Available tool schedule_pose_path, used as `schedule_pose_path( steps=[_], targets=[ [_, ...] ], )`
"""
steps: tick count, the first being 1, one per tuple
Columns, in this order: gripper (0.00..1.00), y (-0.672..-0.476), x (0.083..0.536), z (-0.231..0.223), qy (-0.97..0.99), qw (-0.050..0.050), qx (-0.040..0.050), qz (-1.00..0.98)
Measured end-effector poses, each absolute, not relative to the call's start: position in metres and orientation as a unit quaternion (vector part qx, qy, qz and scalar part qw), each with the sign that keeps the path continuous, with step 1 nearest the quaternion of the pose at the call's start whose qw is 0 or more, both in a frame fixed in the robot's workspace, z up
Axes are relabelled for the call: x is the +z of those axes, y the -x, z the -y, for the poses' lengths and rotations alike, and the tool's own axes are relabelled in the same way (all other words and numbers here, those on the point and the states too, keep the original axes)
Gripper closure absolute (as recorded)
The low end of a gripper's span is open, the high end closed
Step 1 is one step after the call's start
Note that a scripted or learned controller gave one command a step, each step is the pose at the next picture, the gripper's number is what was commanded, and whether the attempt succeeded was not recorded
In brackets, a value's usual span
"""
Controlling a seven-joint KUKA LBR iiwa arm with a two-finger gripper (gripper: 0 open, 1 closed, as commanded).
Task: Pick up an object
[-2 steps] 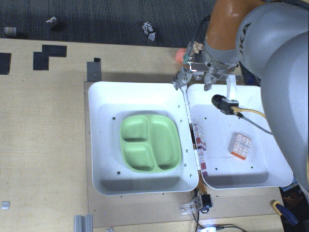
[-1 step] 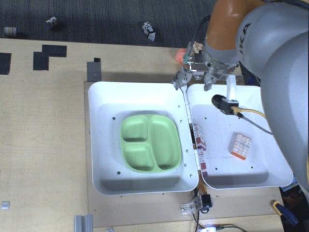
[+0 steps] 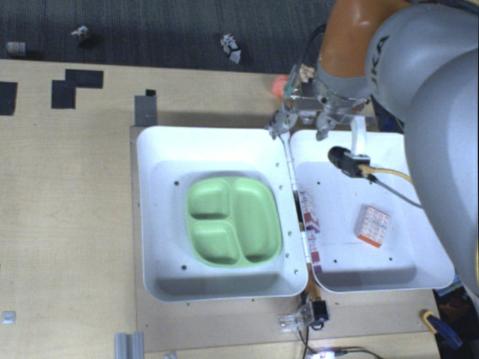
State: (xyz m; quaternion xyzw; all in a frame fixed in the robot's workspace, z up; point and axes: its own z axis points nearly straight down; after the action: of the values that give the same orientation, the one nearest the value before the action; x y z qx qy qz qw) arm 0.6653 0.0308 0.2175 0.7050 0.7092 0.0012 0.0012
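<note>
While apart: packet (image 3: 372, 225) (flat), gripper (image 3: 300, 128) beyond.

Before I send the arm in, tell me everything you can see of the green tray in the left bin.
The green tray is pale green, smooth and looks like moulded plastic. It is a rounded square with raised ribs splitting it into three compartments: two smaller ones on its left side, one above the other, and one long one down its right side. All three look bare. It lies flat and right way up on the floor of the left bin, roughly central, apart from the walls. Nothing else touches it; the claw is up at the bins' far edge.
</note>
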Motion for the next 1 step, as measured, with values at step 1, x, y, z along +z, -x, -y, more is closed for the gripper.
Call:
schedule_pose_path(
  steps=[1],
  targets=[
    [0.00,-0.6653,0.2175,-0.0308,-0.705,0.001,0.0012,-0.709]
  ],
)
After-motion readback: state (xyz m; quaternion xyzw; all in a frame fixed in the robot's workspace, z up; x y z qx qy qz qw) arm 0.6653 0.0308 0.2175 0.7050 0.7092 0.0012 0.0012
